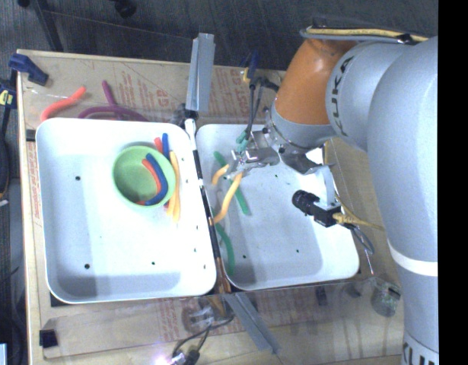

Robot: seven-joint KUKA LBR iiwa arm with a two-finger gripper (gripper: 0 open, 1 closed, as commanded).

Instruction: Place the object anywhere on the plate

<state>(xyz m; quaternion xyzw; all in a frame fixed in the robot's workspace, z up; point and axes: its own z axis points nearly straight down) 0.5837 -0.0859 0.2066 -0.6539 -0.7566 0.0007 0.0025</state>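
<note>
The gripper (245,158) hangs low over the upper left of the right bin (294,265), and a yellow strip (230,192) trails down from its tip toward the bin's left wall; whether the tool is closed on the strip or merely beside it, I cannot tell, because the metal tip is small and partly masked by the wrist. The plate (135,177) — green, in the left bin (81,249) — already carries red, blue and yellow strips (159,175), some lying across its right rim. Green strips (227,245) lie on the right bin's floor near the divider. The likely trouble: if the hold on the yellow strip is loose or off at one end, the limp piece may slip out during the lift, or its dangling end may snag on the raised edge between the two bins on the way across. A release near the crowded right rim of the plate could also let the strip slide off onto the bin floor — a drop nearer the plate's bare middle looks safer.
</note>
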